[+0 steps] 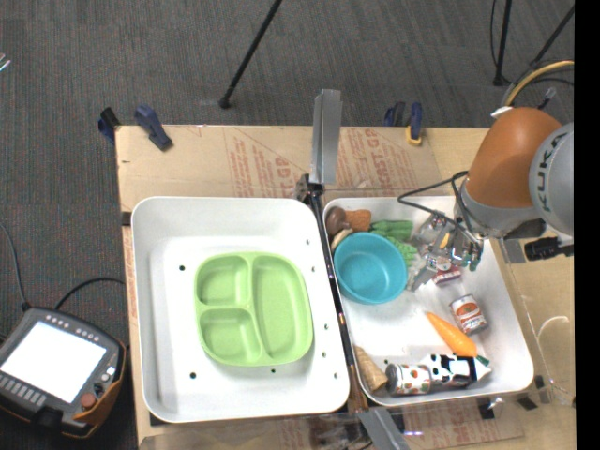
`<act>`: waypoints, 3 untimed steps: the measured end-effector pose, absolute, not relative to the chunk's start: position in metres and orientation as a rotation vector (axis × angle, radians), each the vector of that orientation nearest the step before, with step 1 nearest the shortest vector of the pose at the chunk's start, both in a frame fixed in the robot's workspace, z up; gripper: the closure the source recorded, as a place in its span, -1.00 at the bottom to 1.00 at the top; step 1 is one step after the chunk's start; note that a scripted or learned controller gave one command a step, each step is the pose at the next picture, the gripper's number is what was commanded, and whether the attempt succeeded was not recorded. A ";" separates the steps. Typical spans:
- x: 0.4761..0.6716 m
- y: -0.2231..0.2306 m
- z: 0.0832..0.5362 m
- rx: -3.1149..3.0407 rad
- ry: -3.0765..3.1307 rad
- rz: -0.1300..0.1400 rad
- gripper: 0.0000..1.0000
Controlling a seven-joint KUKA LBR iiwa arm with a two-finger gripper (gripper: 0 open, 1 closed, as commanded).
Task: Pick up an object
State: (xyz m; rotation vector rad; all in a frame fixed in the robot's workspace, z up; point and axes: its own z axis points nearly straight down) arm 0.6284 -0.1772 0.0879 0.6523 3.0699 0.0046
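Observation:
My gripper (441, 262) hangs low in the right bin (502, 289), just right of a blue bowl (369, 267). A small red-and-white thing (448, 275) lies right by its tip; whether it sits between the fingers cannot be made out. A red can (469, 313) lies just below the gripper. An orange carrot (452, 334) and a black-and-white cow-pattern toy (441, 371) lie near the bin's front. Green items (394, 232) and brown ones (349, 220) sit behind the bowl.
The left bin (159, 251) holds a green divided plate (253, 307). An ice-cream cone (370, 368) lies at the right bin's front left. A metal post (325, 139) stands behind the bins. A tablet (52, 364) rests on the floor at the left.

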 end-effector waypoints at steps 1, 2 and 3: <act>0.538 -0.174 0.087 0.712 3.063 0.001 -1.00; 0.626 -0.209 0.088 0.839 3.024 0.001 -1.00; 0.636 -0.188 0.088 0.801 3.035 0.002 -1.00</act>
